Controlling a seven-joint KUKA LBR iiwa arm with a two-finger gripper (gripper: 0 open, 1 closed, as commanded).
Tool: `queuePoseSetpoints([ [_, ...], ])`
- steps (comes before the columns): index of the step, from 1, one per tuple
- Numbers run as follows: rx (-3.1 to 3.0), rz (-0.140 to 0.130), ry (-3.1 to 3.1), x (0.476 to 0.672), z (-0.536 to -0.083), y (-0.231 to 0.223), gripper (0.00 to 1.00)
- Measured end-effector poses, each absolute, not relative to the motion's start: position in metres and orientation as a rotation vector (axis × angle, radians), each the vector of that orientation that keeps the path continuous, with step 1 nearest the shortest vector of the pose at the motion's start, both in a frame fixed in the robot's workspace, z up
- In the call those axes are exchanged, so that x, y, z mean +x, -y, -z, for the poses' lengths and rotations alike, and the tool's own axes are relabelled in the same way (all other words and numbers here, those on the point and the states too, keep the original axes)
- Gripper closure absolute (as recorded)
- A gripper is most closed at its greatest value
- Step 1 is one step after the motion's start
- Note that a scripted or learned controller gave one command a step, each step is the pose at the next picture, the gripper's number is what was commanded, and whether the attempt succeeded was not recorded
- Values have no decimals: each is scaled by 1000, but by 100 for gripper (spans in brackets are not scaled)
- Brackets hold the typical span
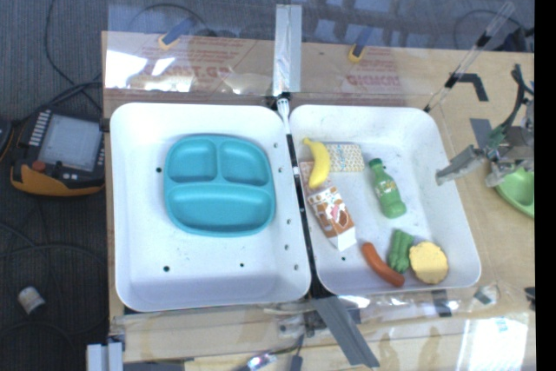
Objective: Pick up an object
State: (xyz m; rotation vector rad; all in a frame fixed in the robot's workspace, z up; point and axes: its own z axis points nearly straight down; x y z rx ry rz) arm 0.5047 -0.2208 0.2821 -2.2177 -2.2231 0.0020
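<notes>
Pincer (pixel 502 154) off the right bin's (pixel 452 187) edge; its opening cannot be told.

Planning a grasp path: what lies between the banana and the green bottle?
In the camera view, a small patterned packet lies between the banana and bottle.

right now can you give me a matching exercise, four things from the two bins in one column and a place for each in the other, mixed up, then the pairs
Things:
1. blue plate
2. banana
3. green bottle
4. yellow round toy

Places:
A. right bin, near corner on its right side
B. middle of the left bin
C. right bin, middle, right of the carton
D. right bin, far end by the divider

Pairs: 1-B, 2-D, 3-C, 4-A
</notes>
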Motion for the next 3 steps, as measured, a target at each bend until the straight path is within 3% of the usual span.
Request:
queuePoseSetpoints([
  [1,-2095,-1,2336,529,-169,157,0],
  [2,-1850,11,2545,557,-90,210,0],
  [3,-1481,2,2789,553,-91,201,0],
])
